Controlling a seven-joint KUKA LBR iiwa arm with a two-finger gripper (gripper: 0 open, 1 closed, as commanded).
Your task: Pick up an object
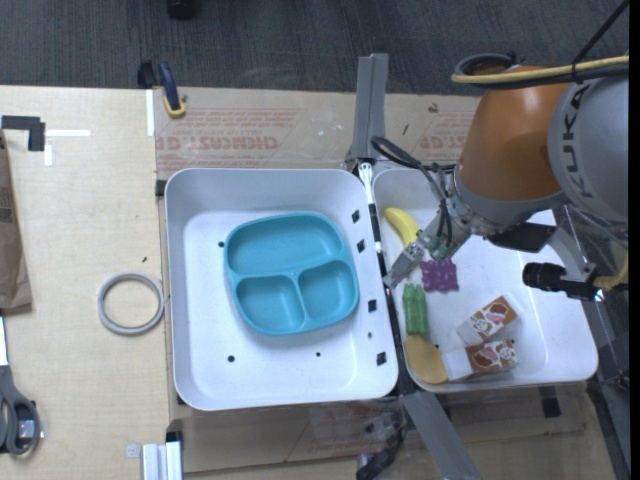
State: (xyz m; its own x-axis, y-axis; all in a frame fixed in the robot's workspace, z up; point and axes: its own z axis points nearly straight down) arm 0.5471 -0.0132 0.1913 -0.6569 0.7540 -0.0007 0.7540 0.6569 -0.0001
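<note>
Arm enters from the right, orange band over the right bin. Gripper hangs low over that bin's left half, fingers angled down toward the divider between bins. Jaws stand apart at a moderate spread, nothing seen between them.

Positions relative to the jaws:
- Banana: just above and left of the jaws, close to the upper finger, contact not clear.
- Purple toy block: just below and right of the jaws, beside the fingertip, not gripped.
- Green toy piece: below the jaws, near, lying lengthwise along the bin's left wall.
- Tan wooden spoon-like piece: further below, at the bin's near-left corner.
- Two small printed cartons: below and right, well apart from the jaws.
- Blue divided plate: left of the jaws, in the left bin, across the divider.
</note>
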